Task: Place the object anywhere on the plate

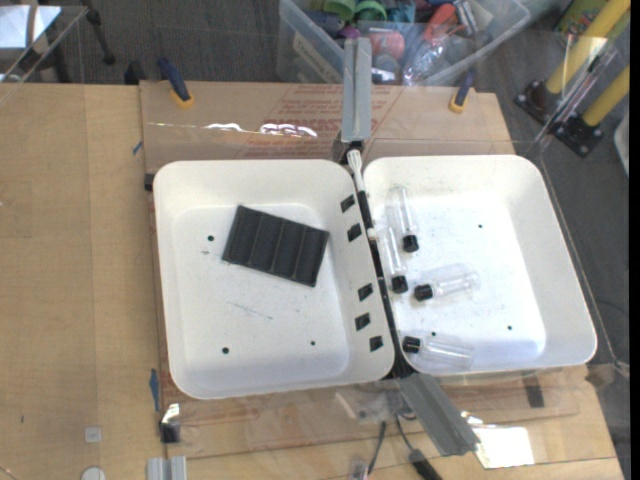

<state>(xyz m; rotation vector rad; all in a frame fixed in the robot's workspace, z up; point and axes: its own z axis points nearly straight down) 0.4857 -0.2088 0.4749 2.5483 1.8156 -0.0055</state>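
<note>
Arm's pose cannot be told from this overhead view, pincer's state cannot be told either

We look down on a lab bench (70, 268). Two white bins (190, 368) sit clamped side by side, a clear tub of test objects (400, 13) behind them.

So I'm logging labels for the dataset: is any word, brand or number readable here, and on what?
None can be read.
Red print on the cardboard sheet behind the bins: too blurred and glared.
White paper at the bench's front edge: no legible text.
Vials and black plate: no markings visible.
</note>
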